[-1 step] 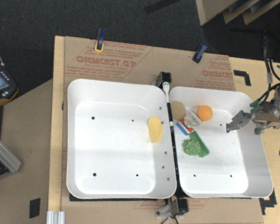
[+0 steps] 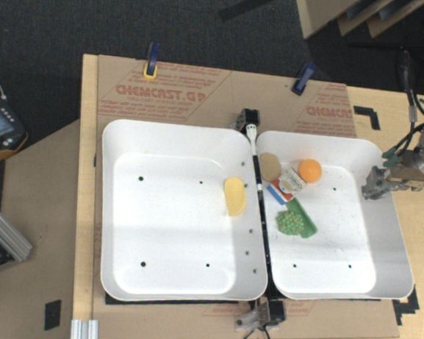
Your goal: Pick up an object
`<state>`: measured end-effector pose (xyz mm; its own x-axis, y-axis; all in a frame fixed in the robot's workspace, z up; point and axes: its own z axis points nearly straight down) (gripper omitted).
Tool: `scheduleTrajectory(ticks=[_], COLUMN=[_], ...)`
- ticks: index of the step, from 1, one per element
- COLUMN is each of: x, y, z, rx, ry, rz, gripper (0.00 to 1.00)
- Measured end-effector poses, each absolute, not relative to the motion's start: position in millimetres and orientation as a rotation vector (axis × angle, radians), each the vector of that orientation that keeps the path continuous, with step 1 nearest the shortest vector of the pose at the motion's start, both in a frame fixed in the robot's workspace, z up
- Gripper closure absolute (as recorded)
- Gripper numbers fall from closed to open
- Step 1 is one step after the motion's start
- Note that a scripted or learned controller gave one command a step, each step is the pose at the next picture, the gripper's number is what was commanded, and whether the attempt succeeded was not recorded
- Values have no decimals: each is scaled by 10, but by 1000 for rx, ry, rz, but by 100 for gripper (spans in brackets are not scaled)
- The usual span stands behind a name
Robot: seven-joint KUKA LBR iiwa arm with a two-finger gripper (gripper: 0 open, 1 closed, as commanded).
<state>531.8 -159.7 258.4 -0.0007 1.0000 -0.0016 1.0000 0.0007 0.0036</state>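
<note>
While the gripper [image 2: 374, 184], its state impossible to tell, hangs over the right bin [image 2: 382, 254], one yellow object [image 2: 234, 196] lies in the left bin [image 2: 121, 194] and four crowd the right.

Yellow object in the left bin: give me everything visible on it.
The yellow object is a smooth, pale yellow oblong with rounded ends, like a toy potato or a lemon-shaped piece; the material looks like matte plastic or foam, though that is hard to confirm. It lies flat on the floor of the left bin, long axis running roughly top to bottom in the camera view, close to the bin's right wall. Nothing touches it apart from the bin floor. It looks whole and unmarked.
</note>
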Motion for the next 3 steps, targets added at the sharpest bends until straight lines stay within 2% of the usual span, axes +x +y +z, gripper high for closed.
scheduleTrajectory(ticks=[1, 2, 3], x=[4886, 5220, 4767], y=[-2186, -1608, -2255], z=[2163, 2429, 2105], rx=[2232, 2211, 2232], ry=[2218, 2226, 2216], rz=[-5, 6, -6], gripper=[100, 100, 100])
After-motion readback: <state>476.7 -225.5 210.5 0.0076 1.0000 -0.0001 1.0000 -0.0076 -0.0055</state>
